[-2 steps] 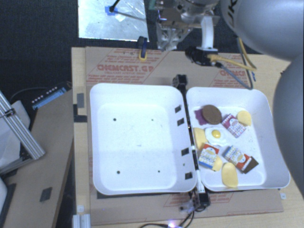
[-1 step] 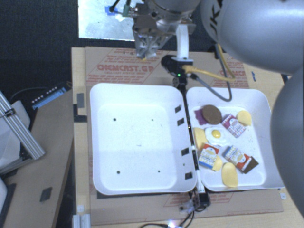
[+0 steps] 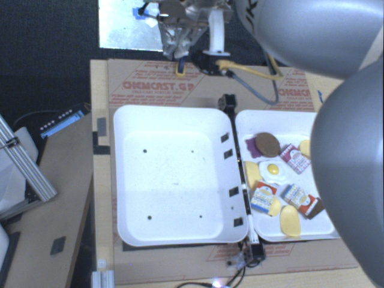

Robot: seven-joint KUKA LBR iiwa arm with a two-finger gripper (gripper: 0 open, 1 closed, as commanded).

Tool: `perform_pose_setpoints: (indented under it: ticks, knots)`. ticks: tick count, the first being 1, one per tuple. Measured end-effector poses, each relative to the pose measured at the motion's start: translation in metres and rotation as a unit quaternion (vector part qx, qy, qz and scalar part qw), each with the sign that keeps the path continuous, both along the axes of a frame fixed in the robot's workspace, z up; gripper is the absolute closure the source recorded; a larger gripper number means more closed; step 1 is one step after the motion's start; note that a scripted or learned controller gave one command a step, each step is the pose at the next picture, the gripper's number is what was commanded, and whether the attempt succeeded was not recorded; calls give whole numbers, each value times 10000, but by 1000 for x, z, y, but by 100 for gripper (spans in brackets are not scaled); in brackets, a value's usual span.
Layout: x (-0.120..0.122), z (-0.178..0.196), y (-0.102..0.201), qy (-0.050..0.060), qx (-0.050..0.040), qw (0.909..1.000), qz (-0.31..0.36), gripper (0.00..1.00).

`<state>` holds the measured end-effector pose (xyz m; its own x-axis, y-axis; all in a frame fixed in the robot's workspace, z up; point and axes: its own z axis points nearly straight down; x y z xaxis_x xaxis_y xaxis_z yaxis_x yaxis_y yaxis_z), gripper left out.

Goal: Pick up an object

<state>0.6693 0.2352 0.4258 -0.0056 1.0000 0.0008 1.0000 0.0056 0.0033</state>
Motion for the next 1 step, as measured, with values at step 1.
perform_pose_setpoints:
  ticks: [1]
  knots:
    - [-1,-1,-1,6,-2,10000,-2,100]
